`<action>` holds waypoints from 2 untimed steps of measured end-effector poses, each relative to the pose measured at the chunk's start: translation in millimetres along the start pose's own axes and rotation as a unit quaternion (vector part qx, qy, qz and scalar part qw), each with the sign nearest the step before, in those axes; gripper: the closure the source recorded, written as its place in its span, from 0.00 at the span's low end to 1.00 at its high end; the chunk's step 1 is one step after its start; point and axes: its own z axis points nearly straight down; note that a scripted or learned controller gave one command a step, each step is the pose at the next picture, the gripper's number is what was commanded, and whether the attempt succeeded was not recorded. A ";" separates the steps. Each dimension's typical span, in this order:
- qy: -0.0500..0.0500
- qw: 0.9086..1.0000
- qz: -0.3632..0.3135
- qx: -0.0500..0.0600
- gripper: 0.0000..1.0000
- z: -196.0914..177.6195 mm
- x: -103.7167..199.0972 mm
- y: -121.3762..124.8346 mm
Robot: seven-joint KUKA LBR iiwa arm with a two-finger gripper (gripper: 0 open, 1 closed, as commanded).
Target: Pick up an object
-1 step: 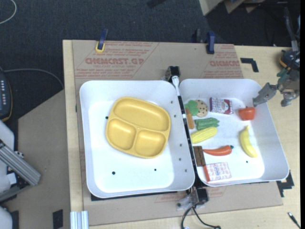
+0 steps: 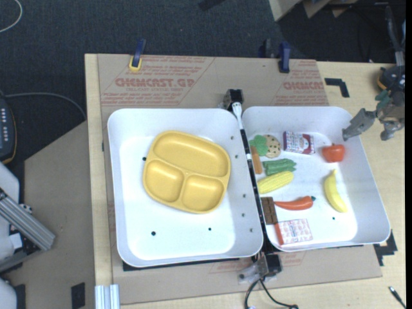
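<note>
Two white bins are seen on the counter (image 2: 193, 76): a yellow divided plate (image 2: 187, 171) in the left, toy foods including a tomato (image 2: 333, 152) in the right; the end effector (image 2: 364, 124) is poised at that bin's far right rim, its grip state indiscernible

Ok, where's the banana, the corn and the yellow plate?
banana (image 2: 335, 193): camera view, middle of its curved body.
corn (image 2: 275, 183): camera view, middle of the cob.
yellow plate (image 2: 187, 170): camera view, ridge where its three compartments meet.
</note>
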 end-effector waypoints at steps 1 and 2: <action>0.001 1.000 -0.001 0.003 0.00 56.9 7.6 6.7; 0.001 1.000 0.000 0.002 0.00 100.1 6.1 11.5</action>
